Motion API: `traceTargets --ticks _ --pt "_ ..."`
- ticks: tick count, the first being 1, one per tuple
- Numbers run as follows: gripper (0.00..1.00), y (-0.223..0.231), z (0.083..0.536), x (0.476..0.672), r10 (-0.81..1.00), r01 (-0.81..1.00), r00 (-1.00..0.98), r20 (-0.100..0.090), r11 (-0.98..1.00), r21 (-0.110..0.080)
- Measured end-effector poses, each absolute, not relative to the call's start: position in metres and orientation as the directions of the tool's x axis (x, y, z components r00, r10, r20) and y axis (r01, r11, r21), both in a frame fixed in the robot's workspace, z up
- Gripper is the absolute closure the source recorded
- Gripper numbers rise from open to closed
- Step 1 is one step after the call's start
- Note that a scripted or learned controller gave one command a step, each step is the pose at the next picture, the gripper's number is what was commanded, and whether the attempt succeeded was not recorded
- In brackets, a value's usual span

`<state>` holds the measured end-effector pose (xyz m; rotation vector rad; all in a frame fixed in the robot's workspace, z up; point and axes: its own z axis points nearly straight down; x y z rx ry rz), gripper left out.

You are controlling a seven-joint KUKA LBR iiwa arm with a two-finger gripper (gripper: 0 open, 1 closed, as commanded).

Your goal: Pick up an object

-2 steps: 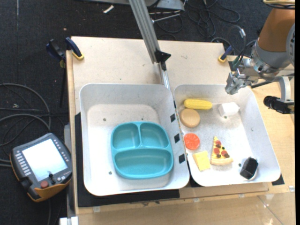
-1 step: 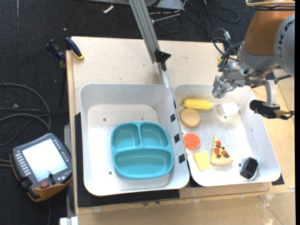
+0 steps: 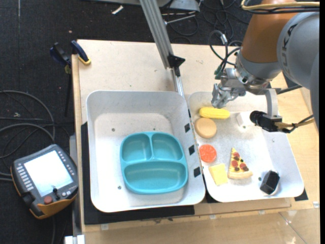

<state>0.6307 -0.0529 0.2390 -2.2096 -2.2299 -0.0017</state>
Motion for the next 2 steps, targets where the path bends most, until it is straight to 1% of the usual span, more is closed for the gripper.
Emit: traceTargets --ticks 2 --pt "1.0 0.058 0.221 0.621 1.0 1.0 -0.009 0.002 0.009 -0.002"
